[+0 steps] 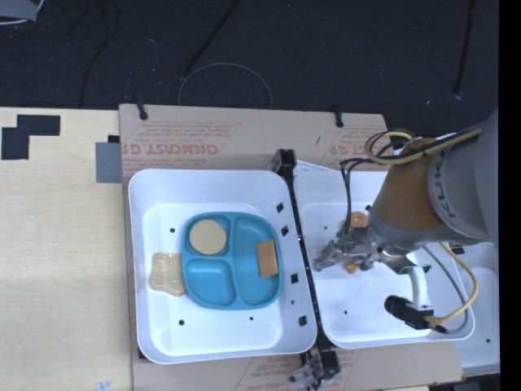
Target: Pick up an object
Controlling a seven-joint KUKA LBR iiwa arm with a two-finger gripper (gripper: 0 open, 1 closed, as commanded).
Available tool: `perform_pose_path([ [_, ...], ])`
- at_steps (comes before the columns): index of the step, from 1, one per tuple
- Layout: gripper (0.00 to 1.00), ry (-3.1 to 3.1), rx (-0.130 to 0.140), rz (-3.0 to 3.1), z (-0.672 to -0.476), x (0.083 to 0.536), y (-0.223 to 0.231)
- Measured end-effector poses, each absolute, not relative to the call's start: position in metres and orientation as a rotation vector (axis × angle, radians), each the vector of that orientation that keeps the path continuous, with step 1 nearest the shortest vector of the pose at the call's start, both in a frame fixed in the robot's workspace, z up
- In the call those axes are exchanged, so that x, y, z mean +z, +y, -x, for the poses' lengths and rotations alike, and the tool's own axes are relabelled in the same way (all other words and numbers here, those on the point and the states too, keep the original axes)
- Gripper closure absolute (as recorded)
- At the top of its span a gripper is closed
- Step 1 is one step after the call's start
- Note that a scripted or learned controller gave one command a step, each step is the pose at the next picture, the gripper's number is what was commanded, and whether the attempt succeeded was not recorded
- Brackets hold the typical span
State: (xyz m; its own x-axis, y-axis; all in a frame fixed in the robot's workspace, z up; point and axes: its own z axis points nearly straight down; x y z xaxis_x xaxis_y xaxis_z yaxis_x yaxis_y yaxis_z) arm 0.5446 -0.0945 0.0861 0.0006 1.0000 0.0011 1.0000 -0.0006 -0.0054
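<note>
Camera view: we are hovering our end effector (340, 255) over the right bin (358, 332); its opening, we cannot tell. The small orange object (356, 219) beside it is looking light and rigid, so we are judging its sides best for gripping.

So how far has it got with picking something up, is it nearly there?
Nothing looks picked up yet. The blue tray in the left bin holds a round tan piece and a brown block, with a pale piece beside it, all untouched. The end effector is low in the right bin, near a small orange thing. Grasping and lifting remain.
</note>
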Motion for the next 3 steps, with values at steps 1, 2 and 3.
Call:
perform_pose_path([
  [1,1.00,-2.211,0.003,2.227,-0.545,0.098,-0.096],
  [2,1.00,-2.213,0.000,2.229,-0.539,0.142,-0.095],
  [3,1.00,-2.223,-0.002,2.221,-0.542,0.187,-0.089],
])
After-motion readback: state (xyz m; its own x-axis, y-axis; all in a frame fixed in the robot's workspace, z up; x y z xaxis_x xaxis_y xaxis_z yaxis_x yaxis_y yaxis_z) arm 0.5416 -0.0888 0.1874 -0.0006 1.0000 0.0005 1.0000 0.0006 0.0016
